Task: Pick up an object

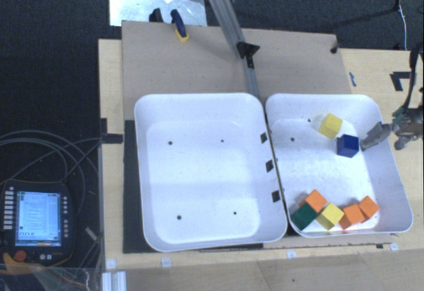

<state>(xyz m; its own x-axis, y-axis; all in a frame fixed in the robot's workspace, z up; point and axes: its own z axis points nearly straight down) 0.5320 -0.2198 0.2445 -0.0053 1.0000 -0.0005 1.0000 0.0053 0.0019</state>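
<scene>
The right bin (387, 177) holds several cubes. A yellow cube (330, 125) and a blue cube (347, 145) lie near its far right side. Along its near wall sits a cluster: an orange cube (316, 201), a green cube (304, 217), a yellow cube (329, 215) and two more orange cubes (351, 215) (368, 207). My gripper (387, 139) hangs over the bin's right rim, just right of the blue cube, open, with nothing between its fingers.
The left bin (199, 170) lies beside the right one, with black clips (269, 165) along the shared wall. A grey pole (225, 8) slants over the bench's far side. A teach pendant (36, 220) and cables lie on the floor at left.
</scene>
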